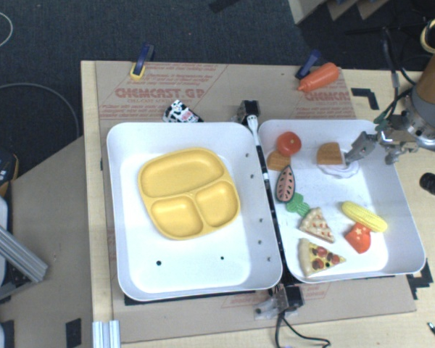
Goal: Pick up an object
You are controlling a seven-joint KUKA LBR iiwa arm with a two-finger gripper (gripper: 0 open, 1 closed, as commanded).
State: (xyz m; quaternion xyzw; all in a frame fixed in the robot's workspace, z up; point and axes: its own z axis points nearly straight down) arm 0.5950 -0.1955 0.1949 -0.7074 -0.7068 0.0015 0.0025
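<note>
1. Pizza slice point(320, 257) lies nearest, in the right bin point(409, 227).
2. Gripper point(357, 154), jaws apparently open, hovers beside the bread piece point(330, 154).
3. Bread looks light and rigid; grip its flat sides.

A brown board point(203, 85) printed with red lettering lies on dark blue carpet point(51, 42), clamps at its 12 o'clock edge. Thin cable point(0, 27) loops at 10 o'clock; a metal rail point(14, 256) sits at 8 o'clock
</note>
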